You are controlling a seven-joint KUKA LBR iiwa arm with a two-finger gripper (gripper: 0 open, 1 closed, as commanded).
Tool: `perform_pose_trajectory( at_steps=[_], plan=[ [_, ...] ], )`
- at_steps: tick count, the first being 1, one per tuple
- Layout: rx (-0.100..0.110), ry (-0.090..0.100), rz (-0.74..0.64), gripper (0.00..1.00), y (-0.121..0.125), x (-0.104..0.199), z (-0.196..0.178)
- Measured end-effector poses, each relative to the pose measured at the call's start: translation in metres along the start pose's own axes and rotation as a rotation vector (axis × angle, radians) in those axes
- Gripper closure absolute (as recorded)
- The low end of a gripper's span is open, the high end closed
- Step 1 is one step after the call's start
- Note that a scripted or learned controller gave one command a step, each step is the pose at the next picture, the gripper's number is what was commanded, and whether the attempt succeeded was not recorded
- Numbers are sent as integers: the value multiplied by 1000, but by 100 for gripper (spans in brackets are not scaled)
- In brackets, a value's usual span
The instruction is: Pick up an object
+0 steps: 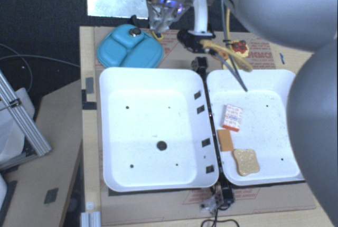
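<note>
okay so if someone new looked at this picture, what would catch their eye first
Probably the big grey arm filling the upper right, with its gripper hanging behind the bins beside a blue lid. Next, the two white bins: the right bin holds a small packet, an orange card and a toast-shaped piece.

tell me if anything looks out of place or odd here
The blue container lies outside both bins, on the bench behind the left bin. The end effector hangs beside it rather than over the right bin.
</note>
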State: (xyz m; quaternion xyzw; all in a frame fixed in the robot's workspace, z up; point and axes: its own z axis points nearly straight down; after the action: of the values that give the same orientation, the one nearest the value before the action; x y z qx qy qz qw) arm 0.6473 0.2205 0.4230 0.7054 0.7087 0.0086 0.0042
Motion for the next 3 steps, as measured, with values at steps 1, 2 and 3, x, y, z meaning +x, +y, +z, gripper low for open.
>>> perform_pose_trajectory(
  at_steps=[1, 2, 3],
  plan=[
    [14, -3, -2, 100, -74, -16, -23],
    [22, -7, -3, 100, -39, 15, 94],
    [13, -5, 4, 100, 22, 12, 127]
  ],
)
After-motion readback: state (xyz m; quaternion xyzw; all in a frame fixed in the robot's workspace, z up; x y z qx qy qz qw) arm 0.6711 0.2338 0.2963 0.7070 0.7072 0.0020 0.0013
